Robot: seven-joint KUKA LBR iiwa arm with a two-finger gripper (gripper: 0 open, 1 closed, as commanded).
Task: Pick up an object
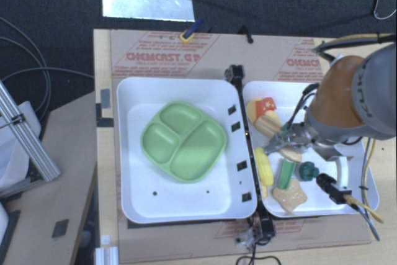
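On my left side of the desk (155,49), left bin (133,133) carries a green divided plate (184,141), lying flat near its middle. Right bin (356,192) has the toy food bunched against its left wall: red piece (266,103) at top, tan roll (268,126) under it, yellow corn (263,166) along the wall, green piece (285,174) just beside the corn, teal knob (307,169) right of that, tan cracker (290,197) at the bottom. Pincer (280,143) sits low over the roll and corn. I can't tell if its fingers are apart or together. Arm (347,99) covers the bin's right half.
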